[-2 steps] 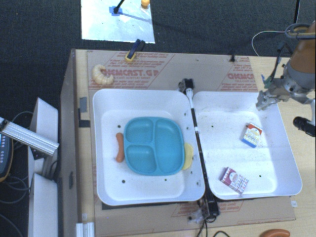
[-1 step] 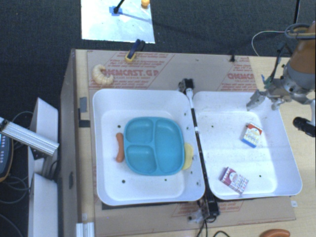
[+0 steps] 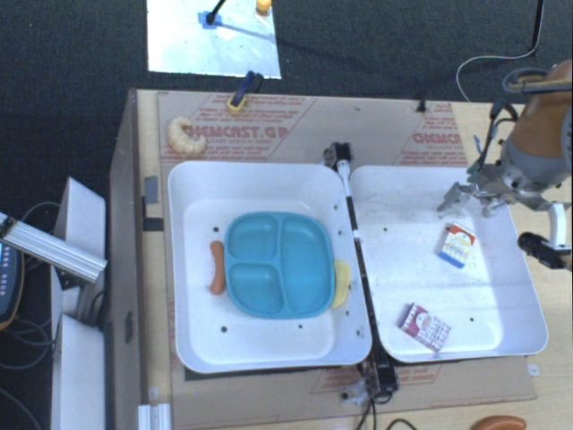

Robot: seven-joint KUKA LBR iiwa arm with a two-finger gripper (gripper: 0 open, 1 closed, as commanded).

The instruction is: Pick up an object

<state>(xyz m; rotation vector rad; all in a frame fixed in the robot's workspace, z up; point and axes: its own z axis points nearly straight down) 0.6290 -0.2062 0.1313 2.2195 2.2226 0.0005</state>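
Observation:
Two small packs lie in the right bin [image 3: 501,285]. A white carton with red and blue print [image 3: 457,245] rests near the bin's right side. A red-and-white patterned box [image 3: 424,326] lies close to the front wall. My gripper [image 3: 469,197] hangs over the back right part of this bin, above and slightly behind the white carton, with nothing visibly in it. In the left bin [image 3: 192,240] a blue divided plate [image 3: 277,264] sits in the middle, with an orange sausage [image 3: 217,267] to its left and a yellow piece [image 3: 342,283] peeking out at its right edge.
A ridge [image 3: 355,240] divides the two bins. On the cardboard behind the left bin lie a beige ribbed toy [image 3: 185,134] and a yellow-and-blue tool [image 3: 242,92]. The arm's orange band [image 3: 542,124] stands at the far right, over the bench edge.

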